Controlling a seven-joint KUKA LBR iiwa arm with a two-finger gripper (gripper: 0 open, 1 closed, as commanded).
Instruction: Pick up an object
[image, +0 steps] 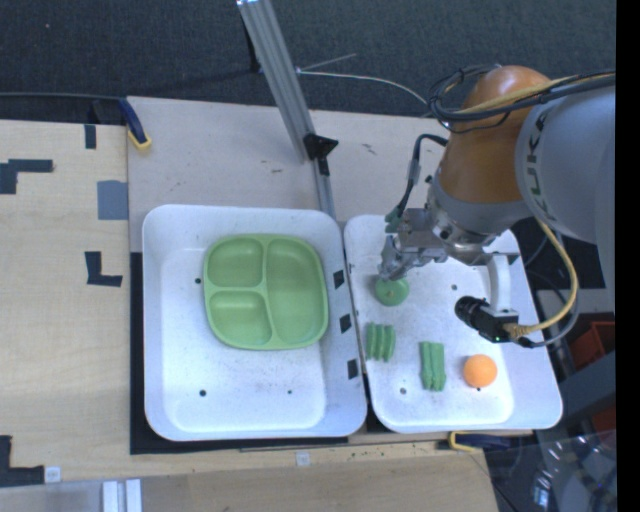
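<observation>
In the right bin (520, 400) a small round green object (391, 292) lies near the left wall. My gripper (394, 270) reaches down directly over it, its tip touching or just above the object's top. Two ridged green pieces (380, 341) (432, 364) lie further toward the front of the same bin, and an orange ball (480, 371) sits to their right. The grey arm with its orange band (495, 130) covers the back of the right bin.
The left bin (170, 330) holds a green divided plate (266, 290). A slanted metal pole (285, 85) stands behind the bins. A black cable fitting (482, 318) hangs off the arm above the right bin, near the orange ball.
</observation>
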